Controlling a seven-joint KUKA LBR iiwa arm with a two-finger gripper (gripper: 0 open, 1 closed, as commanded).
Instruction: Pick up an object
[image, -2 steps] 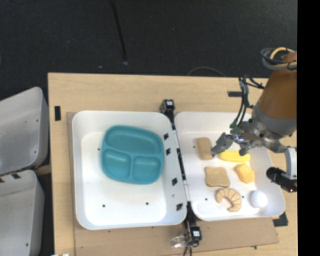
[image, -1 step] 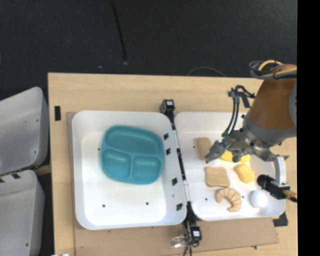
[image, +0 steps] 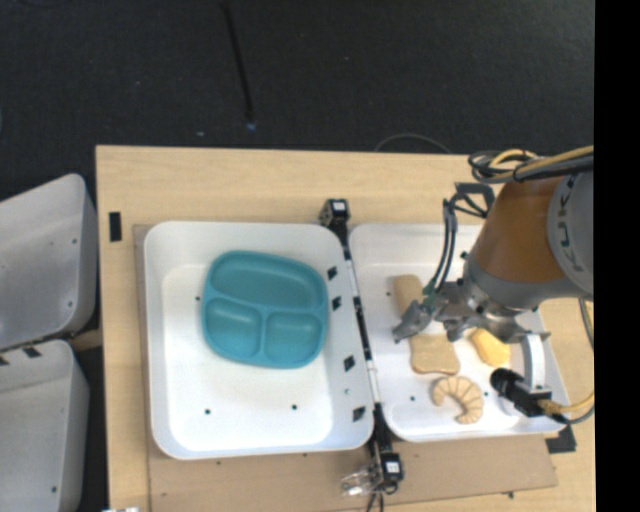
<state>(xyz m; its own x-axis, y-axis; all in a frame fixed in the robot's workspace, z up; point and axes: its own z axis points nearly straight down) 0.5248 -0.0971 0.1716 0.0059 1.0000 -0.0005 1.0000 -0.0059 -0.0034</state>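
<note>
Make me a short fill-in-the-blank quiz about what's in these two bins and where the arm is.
1. The teal tray has ____ compartments.
2. The tray lies in the ____ bin.
3. The croissant lies in the ____ bin.
4. The gripper hangs over the ____ bin, beside the toast.

Missing words: three; left; right; right

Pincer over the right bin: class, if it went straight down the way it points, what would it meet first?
Probably the tan toast slice just below the pincer, though depth is unclear.
</note>
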